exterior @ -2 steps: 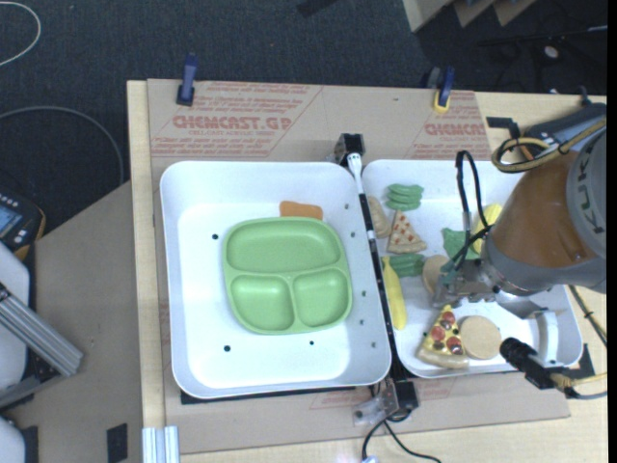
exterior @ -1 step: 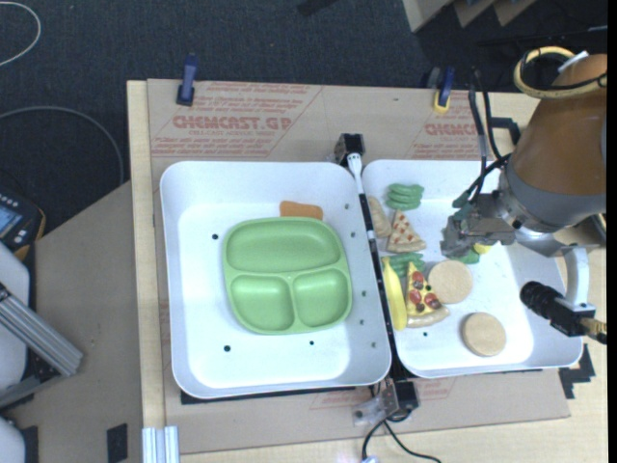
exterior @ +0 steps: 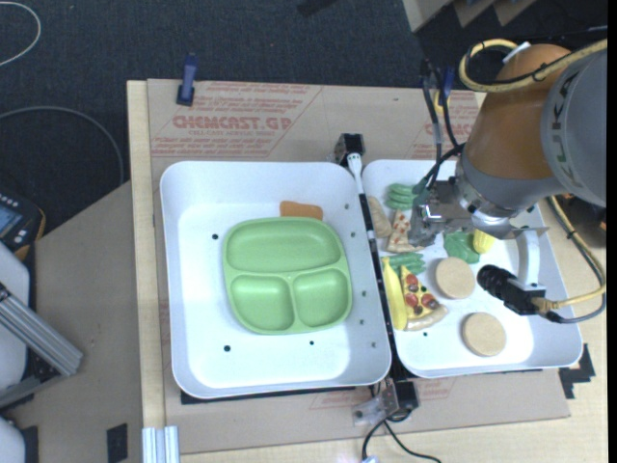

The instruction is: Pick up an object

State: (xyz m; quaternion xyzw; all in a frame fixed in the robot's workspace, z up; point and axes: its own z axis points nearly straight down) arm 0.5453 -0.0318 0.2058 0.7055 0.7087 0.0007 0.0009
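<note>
The right bin (exterior: 540,350) holds several toy foods: a green leafy piece (exterior: 400,197), a tan piece (exterior: 379,222), a green pod (exterior: 405,258), a yellow banana (exterior: 391,292), a pizza slice (exterior: 422,304), two round tan cookies (exterior: 454,279) (exterior: 484,334), and a green and yellow piece (exterior: 464,247). My gripper (exterior: 420,224) hangs low over the left part of this bin, just right of the tan piece and above the green pod. The arm's body hides whatever lies under it. I see nothing clearly held.
The left bin (exterior: 193,336) holds a green divided plate (exterior: 286,273), with an orange flat piece (exterior: 302,209) behind it. A black clamp (exterior: 349,147) sits on the divider between the bins. The arm fills the upper right of the right bin.
</note>
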